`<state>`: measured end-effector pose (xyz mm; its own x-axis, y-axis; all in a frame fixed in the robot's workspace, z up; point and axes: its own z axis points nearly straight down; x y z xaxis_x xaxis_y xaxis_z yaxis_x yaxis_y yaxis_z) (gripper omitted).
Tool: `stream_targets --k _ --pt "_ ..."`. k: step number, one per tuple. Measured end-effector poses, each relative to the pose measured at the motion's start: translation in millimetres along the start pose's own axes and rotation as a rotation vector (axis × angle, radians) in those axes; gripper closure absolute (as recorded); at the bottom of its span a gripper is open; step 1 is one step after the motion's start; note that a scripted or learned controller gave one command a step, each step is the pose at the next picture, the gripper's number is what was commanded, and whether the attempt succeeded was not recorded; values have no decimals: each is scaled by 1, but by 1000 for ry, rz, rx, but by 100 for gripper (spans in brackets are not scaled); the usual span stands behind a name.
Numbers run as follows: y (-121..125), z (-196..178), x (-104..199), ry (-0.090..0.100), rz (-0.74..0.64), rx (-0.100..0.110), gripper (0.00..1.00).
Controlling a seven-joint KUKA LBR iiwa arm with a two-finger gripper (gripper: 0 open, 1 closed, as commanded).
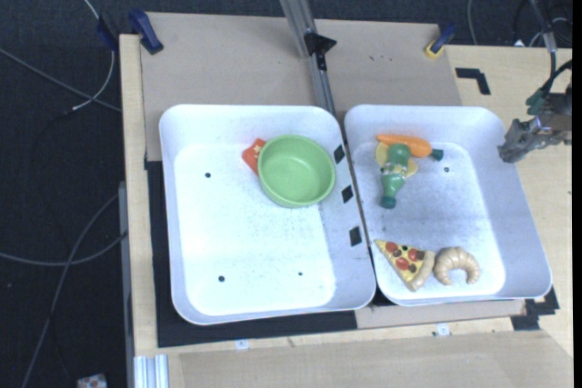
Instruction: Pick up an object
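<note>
The gripper hangs at the far right, pointing left, its state unclear.

No words, labels, brand names or numbers could be read anywhere: not on the two white bins, the toys lying in them, or the tabletop.
</note>
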<state>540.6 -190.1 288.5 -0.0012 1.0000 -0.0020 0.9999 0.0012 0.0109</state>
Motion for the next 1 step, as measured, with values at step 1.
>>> stream_targets --k 1 --pt "20 17 52 7 -5 15 100"
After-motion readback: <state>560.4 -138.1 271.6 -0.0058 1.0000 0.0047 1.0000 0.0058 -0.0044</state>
